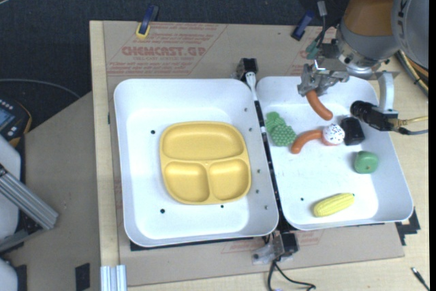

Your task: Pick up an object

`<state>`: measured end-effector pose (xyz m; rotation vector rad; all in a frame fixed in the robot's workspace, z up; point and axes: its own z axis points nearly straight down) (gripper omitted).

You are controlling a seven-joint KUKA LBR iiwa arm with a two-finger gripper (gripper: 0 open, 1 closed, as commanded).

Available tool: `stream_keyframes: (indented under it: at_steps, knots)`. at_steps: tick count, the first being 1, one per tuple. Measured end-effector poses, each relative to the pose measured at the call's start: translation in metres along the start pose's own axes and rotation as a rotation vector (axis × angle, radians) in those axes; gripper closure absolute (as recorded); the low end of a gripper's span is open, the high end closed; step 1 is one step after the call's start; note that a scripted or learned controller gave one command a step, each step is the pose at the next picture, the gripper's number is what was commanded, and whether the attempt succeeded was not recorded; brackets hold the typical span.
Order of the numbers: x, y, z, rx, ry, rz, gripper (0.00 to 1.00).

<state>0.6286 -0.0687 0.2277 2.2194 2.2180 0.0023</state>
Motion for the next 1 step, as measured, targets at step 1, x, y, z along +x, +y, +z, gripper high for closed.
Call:
stream_keyframes:
  at_steps: [1]
  knots:
    - [0.0187,0.0031,0.0095,0.005,0.002,-0.003,1.00]
